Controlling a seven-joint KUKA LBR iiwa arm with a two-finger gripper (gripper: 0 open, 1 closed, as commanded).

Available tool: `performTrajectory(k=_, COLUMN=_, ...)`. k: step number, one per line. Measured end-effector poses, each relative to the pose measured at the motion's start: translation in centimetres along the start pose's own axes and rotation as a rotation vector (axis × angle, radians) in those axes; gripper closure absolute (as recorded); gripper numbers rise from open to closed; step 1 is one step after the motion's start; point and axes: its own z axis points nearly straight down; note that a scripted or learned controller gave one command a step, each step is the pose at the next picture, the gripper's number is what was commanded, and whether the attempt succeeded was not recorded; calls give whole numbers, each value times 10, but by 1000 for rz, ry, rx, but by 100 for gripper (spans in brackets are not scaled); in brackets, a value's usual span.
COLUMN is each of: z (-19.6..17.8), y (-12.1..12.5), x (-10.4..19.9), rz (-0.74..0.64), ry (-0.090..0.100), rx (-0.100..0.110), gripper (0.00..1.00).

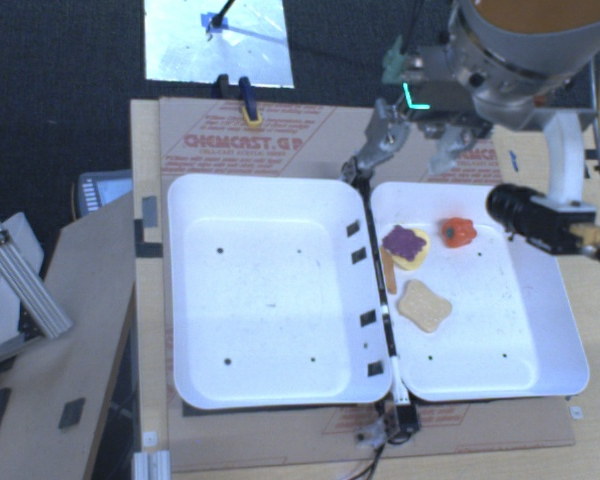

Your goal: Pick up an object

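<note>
White plastic nearest: two shallow bins side by side on brown cardboard (280, 140), the left bin (180, 298) and the right bin (570, 368) meeting along a clipped seam. Closest to the right bin's near edge, though well short of it, a tan toast slice (424, 305), lying flat and apart from everything else. Just beyond, hard against the seam-side wall, a thin brown stick (389, 271) running near to far. At its far end, a yellow piece with a purple top (407, 243), close beside the stick; touching or not, too fine to tell. Level with that, toward the bin's middle, an orange-red pepper (458, 231), clear of the purple-topped piece. Farther still, over the right bin's far edge near its seam-side corner, the gripper (408, 153), raised above the rim, fingers spread wide with nothing between them, one finger (365, 165) pointing down at the corner where the bins meet. Behind it, the grey wrist and orange band. Judged from this: nothing picked yet, all four pieces resting on the bin floor, none lifted or tilted. Left to do, by this reading: choose a target, travel inward from the far edge, descend, close, lift. Likely easiest: the pepper or the toast, both standing free; likely hardest: the stick, tight to the wall.
</note>
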Motion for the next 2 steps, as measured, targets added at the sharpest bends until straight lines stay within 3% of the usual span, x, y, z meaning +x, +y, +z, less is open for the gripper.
performTrajectory(k=1, z=-12, y=0, x=0, rz=-6, ry=1, rx=-3, gripper=100)
performTrajectory(k=2, z=11, y=19, x=101, rz=-2, ry=0, rx=6, gripper=100)
